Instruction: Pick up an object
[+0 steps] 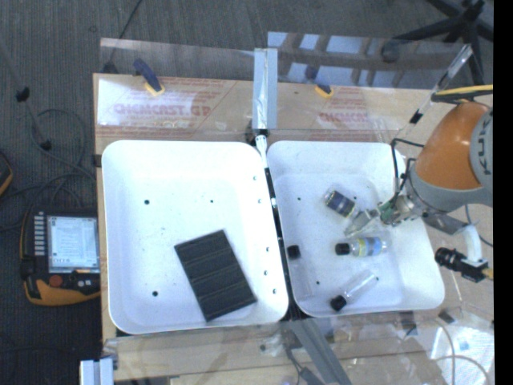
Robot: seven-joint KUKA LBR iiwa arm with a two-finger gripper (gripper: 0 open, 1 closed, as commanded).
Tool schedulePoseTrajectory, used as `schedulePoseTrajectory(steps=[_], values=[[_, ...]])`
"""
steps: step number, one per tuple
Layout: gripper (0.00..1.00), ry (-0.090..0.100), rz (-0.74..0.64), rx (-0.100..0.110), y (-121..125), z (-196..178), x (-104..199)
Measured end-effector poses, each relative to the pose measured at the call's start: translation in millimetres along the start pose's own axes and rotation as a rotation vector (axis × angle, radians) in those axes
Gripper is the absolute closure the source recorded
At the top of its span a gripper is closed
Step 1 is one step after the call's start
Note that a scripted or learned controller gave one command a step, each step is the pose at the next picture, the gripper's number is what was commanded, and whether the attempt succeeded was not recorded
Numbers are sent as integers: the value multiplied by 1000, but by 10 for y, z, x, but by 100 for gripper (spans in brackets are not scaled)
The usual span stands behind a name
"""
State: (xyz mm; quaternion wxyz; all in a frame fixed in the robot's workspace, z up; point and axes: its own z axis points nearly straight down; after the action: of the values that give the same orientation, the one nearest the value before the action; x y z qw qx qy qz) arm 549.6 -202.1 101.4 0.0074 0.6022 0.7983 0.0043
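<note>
The right bin [321, 155] holds a small dark jar [340, 201], a clear bottle with a black cap [361, 248], a clear tube with a black cap [353, 289] and a small black cap [293, 252]. My gripper [370, 217] reaches in from the right, low over the bin, between the dark jar and the clear bottle, just above the bottle. The grey and orange arm [455, 155] hangs over the bin's right rim. In the left bin [128, 175] a black ribbed slab [215, 273] lies flat near the front.
A metal divider post [264, 87] stands behind where the two bins meet. A handheld pendant [62, 251] lies on the floor to the left. Clamps and cables sit along the bench's back and right edges.
</note>
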Motion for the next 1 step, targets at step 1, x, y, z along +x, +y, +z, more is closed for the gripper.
schedulePoseTrajectory(steps=[1], values=[[0,-1,-21,3,107,103,622]])
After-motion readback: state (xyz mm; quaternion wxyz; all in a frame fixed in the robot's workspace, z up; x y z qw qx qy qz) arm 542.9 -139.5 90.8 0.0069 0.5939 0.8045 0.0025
